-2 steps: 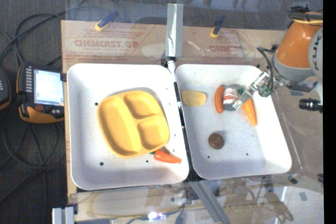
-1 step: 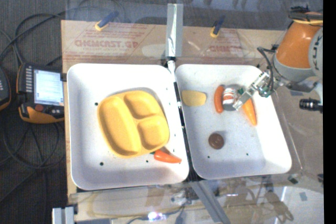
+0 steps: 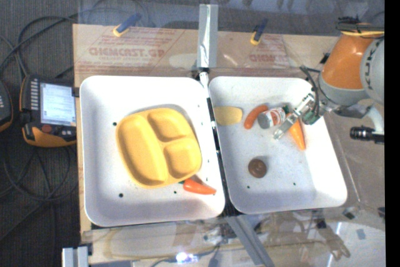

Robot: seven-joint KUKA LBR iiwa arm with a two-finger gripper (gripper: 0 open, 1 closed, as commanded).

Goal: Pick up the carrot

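Jaws too blurred and small to read as apart or together: cannot tell. Metal two-finger gripper [image 3: 294,119] low inside the shallow white right-hand bin [image 3: 325,187], toward that bin's 2 o'clock corner, at the end of the grey arm with the orange band [image 3: 351,65] reaching in from 3 o'clock. Nothing plainly seen clamped in the tool.

Orange tapered carrot [image 3: 299,136] flat on the bin floor just at 5 o'clock of the gripper, touching or nearly touching its metal, narrow end pointing toward 5 o'clock. Not lifted.

Small grey and red can-like object [image 3: 269,119] just at 9 o'clock of the gripper, close against it. Curved orange sausage-shaped piece [image 3: 255,115] right beside that, further toward 9 o'clock, slanting up toward 1 o'clock. Pale yellow oval piece [image 3: 228,114] near the right bin's 9 o'clock wall. Round brown disc [image 3: 257,167] alone near the bin's middle, at 7 o'clock of the carrot and well apart from it.

Shallow white left-hand bin [image 3: 100,197] alongside, wall to wall with the right one. Yellow plastic plate with three compartments [image 3: 159,146] at its middle, turned at a slant. Orange-red pointed piece [image 3: 199,186] at the plate's 5 o'clock edge, tip toward the right bin
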